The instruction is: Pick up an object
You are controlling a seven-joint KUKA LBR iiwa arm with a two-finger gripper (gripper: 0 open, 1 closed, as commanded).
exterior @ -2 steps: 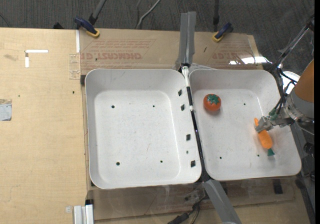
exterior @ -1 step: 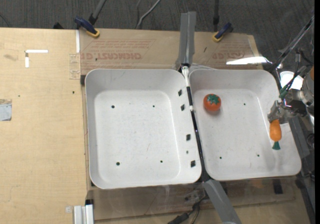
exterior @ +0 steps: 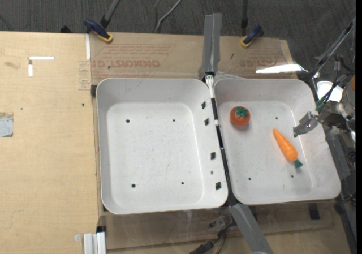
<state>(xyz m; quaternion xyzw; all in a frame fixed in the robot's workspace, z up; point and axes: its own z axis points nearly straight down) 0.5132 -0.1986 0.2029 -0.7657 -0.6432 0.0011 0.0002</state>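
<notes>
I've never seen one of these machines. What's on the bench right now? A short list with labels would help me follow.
bins: two shallow white trays side by side, left bin and right bin
tomato: red toy with green top, upper left part of the right bin
carrot: orange toy lying at a slant, right of the tomato, apart from it
gripper: over the right bin's right side, just above and right of the carrot, holding nothing visible
bench: bare wooden surface left of the bins
</notes>
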